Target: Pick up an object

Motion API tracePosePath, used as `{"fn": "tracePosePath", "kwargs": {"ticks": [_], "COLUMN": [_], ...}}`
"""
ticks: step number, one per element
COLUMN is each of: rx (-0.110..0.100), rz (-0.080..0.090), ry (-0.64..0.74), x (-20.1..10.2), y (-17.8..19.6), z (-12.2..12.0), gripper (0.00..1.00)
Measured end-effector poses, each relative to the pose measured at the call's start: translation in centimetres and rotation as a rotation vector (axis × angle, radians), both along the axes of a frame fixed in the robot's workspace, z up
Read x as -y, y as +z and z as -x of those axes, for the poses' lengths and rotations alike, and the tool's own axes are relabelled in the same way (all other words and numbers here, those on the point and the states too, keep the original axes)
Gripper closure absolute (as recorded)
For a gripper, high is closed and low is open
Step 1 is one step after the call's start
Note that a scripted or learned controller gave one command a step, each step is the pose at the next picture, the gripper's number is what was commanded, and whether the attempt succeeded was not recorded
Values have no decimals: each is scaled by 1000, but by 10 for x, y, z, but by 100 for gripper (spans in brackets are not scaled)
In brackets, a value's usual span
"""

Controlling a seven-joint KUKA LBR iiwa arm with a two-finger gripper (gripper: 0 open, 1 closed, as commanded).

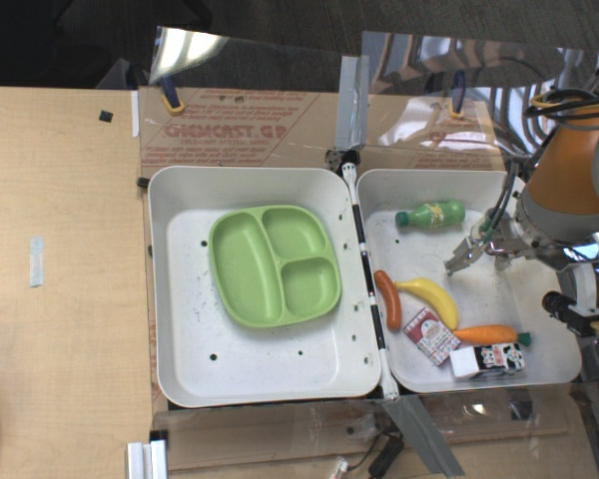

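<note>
The right bin (539, 375) holds a green bottle (431, 215) lying at the back, a yellow banana (431, 299), a red sausage (387, 300), an orange carrot (487, 334), a red-and-white packet (431, 335) and a small white box (489, 359). My gripper (477, 259) hangs over the bin's middle right, just right of the bottle and above the banana. Its fingers are spread open with nothing between them. It touches none of the objects.
The left bin (170, 297) holds a green divided plate (277, 263). A ridge (364, 267) separates the two bins. Cardboard (240, 123) lies behind the bins. The grey arm with its orange band (569, 168) enters from the right.
</note>
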State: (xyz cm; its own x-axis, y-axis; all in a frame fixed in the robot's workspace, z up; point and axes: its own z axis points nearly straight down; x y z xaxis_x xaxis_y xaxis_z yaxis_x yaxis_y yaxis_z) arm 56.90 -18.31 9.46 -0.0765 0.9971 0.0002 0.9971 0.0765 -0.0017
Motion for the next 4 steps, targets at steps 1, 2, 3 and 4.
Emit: {"fn": "tracePosePath", "kwargs": {"ticks": [1,2,3,4], "rx": [1,0,-22,-40], "rz": [1,0,3,2], "ry": [12,9,10,14], "x": [-32,-4,-2,-2], "y": [-4,-4,-7,-2], "z": [-59,-23,-83,-79], "gripper": [0,0,0,100]}}
